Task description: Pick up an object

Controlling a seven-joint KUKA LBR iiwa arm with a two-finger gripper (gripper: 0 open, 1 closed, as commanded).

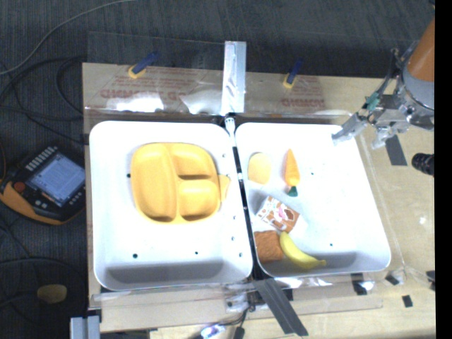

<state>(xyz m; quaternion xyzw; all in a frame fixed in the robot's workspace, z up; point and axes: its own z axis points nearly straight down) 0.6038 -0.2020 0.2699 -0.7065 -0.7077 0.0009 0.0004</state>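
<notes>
Arm idling off the right bin (371,189), nothing picked yet.
End effector (378,122) is hovering over the bin's upper right corner (I cannot tell its state), while carrot (292,168), banana (300,253), snack packet (277,215) and pale round piece (259,167) are lying toward the left. Crowding is posing the likely risk: banana is touching a brown item (267,246), so a descent could be nudging both aside.
</notes>
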